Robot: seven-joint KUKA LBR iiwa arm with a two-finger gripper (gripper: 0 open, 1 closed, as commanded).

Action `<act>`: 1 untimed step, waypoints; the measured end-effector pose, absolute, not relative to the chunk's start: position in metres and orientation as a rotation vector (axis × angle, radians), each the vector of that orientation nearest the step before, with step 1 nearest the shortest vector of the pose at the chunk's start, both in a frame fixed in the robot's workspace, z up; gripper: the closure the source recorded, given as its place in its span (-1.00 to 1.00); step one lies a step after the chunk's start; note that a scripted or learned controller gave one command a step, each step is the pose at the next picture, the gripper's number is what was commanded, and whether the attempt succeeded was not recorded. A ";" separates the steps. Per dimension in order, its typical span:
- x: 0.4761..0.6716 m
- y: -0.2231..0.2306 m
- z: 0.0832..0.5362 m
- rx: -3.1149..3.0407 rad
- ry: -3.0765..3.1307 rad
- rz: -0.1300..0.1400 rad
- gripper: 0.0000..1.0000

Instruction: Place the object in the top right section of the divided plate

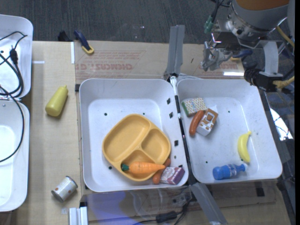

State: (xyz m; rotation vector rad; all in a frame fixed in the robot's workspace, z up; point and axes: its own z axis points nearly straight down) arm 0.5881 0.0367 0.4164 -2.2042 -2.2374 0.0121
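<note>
A yellow divided plate (123,142) lies tilted in the left bin (93,107). An orange carrot (142,168) rests across its lower section. My gripper (212,60) hangs above the far edge of the right bin (262,125), at the top right of the view, below the orange band; nothing shows between its fingers. In the right bin lie a sausage (196,122), a green-and-white packet (193,105), a small orange-and-white carton (207,122), a yellow banana (243,147) and a blue bottle (228,171).
A purple packet (172,175) and a red-brown piece (157,177) sit by the plate's lower right edge. On the bench to the left are a yellow mustard bottle (56,101), a tin can (63,188) and a blue-and-yellow clip (83,42). A grey divider (175,48) stands between the bins.
</note>
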 end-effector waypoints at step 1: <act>0.652 0.057 0.438 -2.195 -2.245 0.012 1.00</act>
